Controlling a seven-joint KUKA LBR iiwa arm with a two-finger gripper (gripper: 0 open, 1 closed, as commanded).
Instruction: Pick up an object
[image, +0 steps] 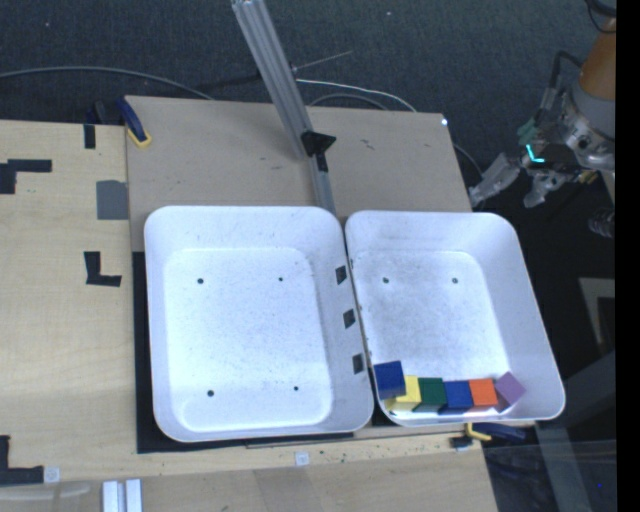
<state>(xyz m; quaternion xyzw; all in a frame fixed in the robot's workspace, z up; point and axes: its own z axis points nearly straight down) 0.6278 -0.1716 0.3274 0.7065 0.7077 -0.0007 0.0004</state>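
Several small coloured blocks lie in a row against the front wall of the right bin (440, 240): a blue block (388, 377), a yellow one (405, 399), a green one (430, 392), another blue one (458, 395), an orange one (483, 392) and a purple one (509, 386). My gripper (513, 189) hangs beyond the bin's far right corner, outside its rim and far from the blocks. Its fingers are spread open and hold nothing.
The left bin (240, 320) sits beside the right one. A slanted metal pole (280, 80) rises behind the gap between the bins. Blue-and-yellow clamps sit at the board's far left corner (135, 122) and at the front right edge (490, 432).
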